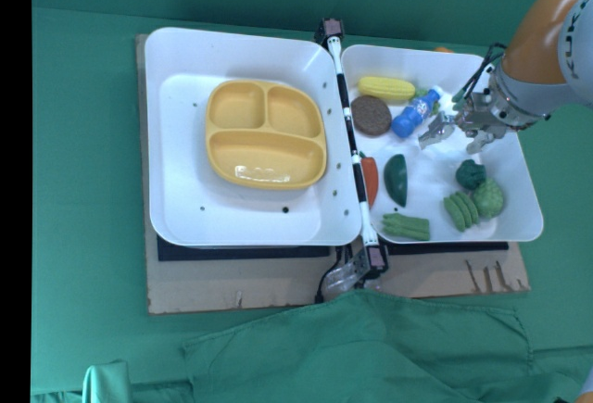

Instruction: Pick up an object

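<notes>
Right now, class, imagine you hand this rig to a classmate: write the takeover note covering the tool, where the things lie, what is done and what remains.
Tool: open, nothing between its fingers, hovering over the right white bin, just right of the blue plastic bottle.
Right bin also holds the yellow toy corn cob, brown round patty, orange carrot, dark green leaf-shaped piece, green beans, pea pods and two broccoli pieces.
Left white bin: yellow divided plastic plate.
Done: nothing picked.
Left: grasp and lift one object.
</notes>
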`<state>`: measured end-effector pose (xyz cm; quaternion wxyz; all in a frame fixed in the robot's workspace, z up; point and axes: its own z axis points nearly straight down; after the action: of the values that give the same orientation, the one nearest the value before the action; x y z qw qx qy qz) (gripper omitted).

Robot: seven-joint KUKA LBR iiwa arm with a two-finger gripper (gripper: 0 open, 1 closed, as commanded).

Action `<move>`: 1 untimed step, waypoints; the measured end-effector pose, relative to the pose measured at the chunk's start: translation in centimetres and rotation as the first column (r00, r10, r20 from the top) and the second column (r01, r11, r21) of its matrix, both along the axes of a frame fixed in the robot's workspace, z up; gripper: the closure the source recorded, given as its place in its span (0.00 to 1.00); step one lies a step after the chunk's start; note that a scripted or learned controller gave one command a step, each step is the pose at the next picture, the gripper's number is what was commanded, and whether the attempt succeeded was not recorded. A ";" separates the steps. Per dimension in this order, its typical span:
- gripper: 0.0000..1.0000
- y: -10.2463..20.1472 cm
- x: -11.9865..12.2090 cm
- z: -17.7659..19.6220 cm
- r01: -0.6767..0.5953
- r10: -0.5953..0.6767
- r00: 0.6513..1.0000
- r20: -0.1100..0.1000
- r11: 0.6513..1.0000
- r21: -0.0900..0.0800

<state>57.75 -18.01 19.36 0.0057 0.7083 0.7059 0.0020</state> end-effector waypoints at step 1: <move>0.00 2.8 3.3 -0.9 -0.003 0.003 1.000 0.003 1.000 -0.002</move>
<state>61.07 -15.20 18.47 0.0072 0.7072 0.7070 0.0023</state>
